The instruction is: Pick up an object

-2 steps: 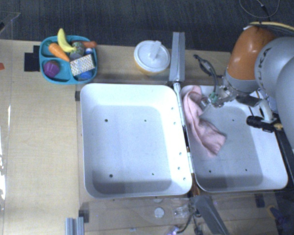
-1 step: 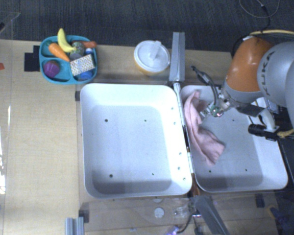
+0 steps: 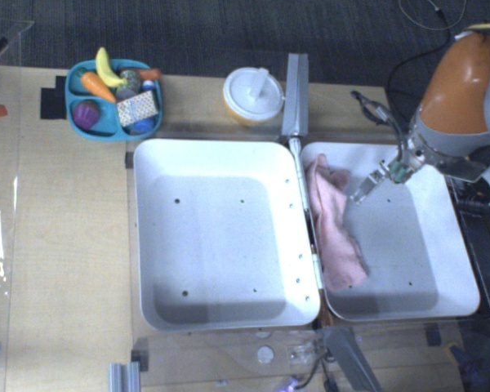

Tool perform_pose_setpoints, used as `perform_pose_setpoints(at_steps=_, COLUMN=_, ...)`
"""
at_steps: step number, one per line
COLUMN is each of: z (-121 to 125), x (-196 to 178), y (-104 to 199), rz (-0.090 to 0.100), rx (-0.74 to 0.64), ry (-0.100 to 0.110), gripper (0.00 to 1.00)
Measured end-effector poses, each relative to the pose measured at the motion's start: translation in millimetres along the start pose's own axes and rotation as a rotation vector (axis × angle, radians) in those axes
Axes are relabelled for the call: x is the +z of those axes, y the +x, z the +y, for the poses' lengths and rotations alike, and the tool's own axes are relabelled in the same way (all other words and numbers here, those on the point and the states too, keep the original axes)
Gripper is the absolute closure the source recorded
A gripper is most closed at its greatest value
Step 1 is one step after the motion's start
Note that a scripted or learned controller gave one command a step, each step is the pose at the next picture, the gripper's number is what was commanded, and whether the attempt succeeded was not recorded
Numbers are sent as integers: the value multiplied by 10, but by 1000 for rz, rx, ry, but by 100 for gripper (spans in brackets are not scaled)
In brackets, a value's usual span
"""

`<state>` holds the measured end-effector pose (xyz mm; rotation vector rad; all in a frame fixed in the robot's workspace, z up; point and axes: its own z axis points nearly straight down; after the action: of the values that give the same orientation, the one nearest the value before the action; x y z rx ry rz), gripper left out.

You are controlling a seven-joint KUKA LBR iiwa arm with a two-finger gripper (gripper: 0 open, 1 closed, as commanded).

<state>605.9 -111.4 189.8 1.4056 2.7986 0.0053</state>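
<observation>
The orange-banded arm (image 3: 461, 88) rises closest to the lens at the upper right of the frame, its wrist angled down and to the left so that the gripper (image 3: 363, 190) hangs over the upper middle of the right bin (image 3: 453, 243). The tip is a thin, pale shape seen nearly end-on, and I cannot tell how it is set; nothing shows between its tips.

The only loose thing in either bin is a pink cloth (image 3: 333, 227), so it is the likely thing to lift. It lies crumpled in a long strip down the left side of the right bin, against the wall that meets the divider, running from near the top edge to past the middle. The gripper sits just beside the cloth's upper part, to its right, and looks apart from it.

By my reading the task is not yet done: the cloth rests flat on the bin floor, ungrasped. What is left is to shift left over the cloth, go down, pinch a fold and raise it.

The left bin (image 3: 147, 243) holds no objects. Beyond the bins, a yellow cup with a white lid (image 3: 253, 95) stands at the top centre, and a blue tray of toy food (image 3: 113, 98) sits at the upper left on the bench (image 3: 57, 243).
</observation>
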Motion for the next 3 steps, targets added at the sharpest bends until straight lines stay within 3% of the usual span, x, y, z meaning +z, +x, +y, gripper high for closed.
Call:
perform_pose_setpoints(at_steps=1, z=0, x=4, y=3, rz=1, rx=0, ry=1, gripper=0)
perform_pose_setpoints(at_steps=2, z=265, x=944, y=48, rz=2, rx=89, ry=1, gripper=0)
perform_pose_setpoints(at_steps=3, z=633, x=1008, y=-198, rz=12, rx=267, ry=15, gripper=0)
